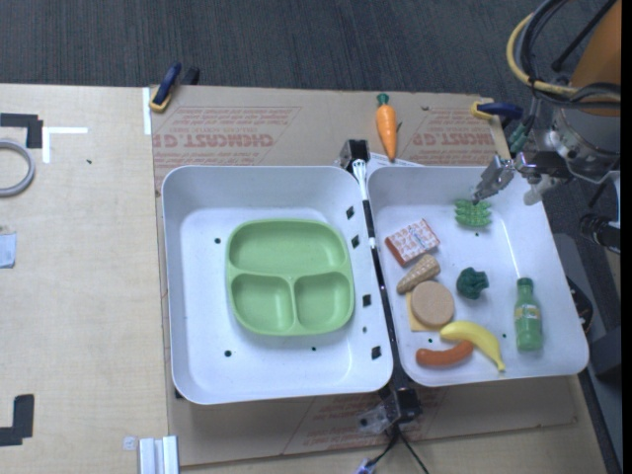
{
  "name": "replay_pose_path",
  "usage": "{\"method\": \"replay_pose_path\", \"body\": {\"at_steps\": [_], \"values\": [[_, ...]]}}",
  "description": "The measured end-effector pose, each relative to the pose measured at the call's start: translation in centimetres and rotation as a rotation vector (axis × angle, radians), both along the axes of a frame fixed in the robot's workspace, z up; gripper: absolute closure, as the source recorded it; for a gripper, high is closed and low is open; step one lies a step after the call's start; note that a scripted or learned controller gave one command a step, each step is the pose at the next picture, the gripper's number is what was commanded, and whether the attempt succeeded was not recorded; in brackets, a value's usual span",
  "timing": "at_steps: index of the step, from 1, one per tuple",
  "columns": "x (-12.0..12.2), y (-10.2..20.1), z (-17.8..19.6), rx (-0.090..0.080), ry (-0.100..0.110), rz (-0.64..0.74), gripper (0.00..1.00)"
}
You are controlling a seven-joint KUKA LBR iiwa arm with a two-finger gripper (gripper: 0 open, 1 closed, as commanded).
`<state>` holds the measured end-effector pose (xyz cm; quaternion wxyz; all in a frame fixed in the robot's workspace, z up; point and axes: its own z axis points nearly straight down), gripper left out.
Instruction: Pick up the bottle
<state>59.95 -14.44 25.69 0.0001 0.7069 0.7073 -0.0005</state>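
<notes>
In the overhead view the green bottle (pixel 528 314) lay on its side by the right wall of the right bin (pixel 553 358), beside the banana (pixel 475 342) and near the broccoli (pixel 472 283). The gripper (pixel 491 184) hung over that bin's far corner, just above a leafy green toy (pixel 473 213), well apart from the bottle; whether it was open or closed could not be told, and nothing showed in its grasp. A descent there would likely catch the leafy toy instead. At the bottle, the wall could crowd the grasp.
</notes>
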Motion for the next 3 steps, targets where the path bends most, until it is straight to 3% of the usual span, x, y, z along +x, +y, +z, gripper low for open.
{"method": "replay_pose_path", "body": {"at_steps": [1, 2, 3], "values": [[-3.0, -3.0, -16.5, 0.0, -0.001, 0.038, 0.0], [-2.9, -3.1, -15.4, -0.002, -0.003, 0.036, 1.0], [-10.7, -3.5, -5.6, 0.0, 0.0, 0.155, 1.0]]}}
